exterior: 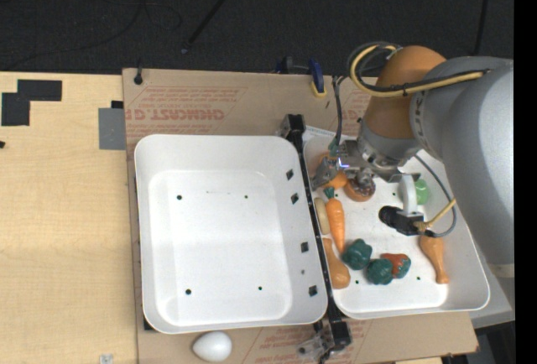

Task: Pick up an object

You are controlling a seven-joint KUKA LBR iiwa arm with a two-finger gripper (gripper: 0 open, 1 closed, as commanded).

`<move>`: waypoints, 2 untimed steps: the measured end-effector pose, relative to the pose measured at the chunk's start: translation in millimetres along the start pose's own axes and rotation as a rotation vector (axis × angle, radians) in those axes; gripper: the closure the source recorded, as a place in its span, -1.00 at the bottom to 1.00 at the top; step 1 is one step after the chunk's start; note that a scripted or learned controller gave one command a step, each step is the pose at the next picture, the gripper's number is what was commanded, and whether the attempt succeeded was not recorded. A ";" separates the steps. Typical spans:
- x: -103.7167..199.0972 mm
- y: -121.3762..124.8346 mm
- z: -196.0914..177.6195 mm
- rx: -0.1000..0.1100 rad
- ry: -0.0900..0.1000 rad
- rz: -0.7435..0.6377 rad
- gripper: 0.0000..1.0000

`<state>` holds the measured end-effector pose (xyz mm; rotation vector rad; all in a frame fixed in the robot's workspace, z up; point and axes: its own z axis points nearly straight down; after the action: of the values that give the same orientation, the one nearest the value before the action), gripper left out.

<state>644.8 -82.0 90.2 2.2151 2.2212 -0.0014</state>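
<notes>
The right bin (466,297) is smooth white plastic with rounded corners. It holds a tapered orange carrot (336,224), a lumpy dark green piece (357,253) and a tan drumstick shape (435,256). The tool (361,183) sits low at the bin's far end, over a round orange piece (362,194); its opening cannot be told. A glossy white egg (211,346) lies outside, just beside the left bin (155,186).

The arm (482,144), at the right of the frame, is a broad, smooth grey cylinder. Left of it is a rounded orange band (403,94), looped by thin dark and yellowish cables (365,60). Lower left, the gripper (351,174) is a small dark metal cluster with a bluish glint.
</notes>
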 end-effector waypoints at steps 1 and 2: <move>-2.4 -0.7 -11.9 0.003 0.000 0.003 1.00; 24.7 0.4 -103.0 -0.002 0.005 0.000 1.00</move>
<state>644.8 -56.9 193.1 2.2165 2.2227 0.0054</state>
